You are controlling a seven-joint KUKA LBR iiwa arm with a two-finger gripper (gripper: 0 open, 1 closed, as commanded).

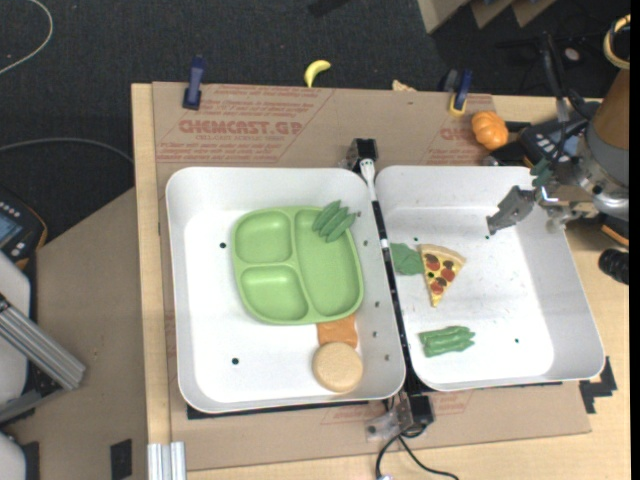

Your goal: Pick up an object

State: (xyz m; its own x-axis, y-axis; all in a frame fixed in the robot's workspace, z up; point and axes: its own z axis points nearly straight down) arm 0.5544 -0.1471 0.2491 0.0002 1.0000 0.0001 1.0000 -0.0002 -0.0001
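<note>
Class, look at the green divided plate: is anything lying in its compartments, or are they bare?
Nearly bare: the green divided plate has three compartments showing plain green, with just a green leafy piece overlapping its upper right rim.

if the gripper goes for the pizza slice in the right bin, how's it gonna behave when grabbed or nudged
The pizza slice lies flat on the right bin floor, so it probably offers little edge to pinch. It looks like a thin toy, likely light and stiff, apt to slide when pushed rather than roll. The green leaf piece sits just beside it, so a nudge may shove both.
</note>
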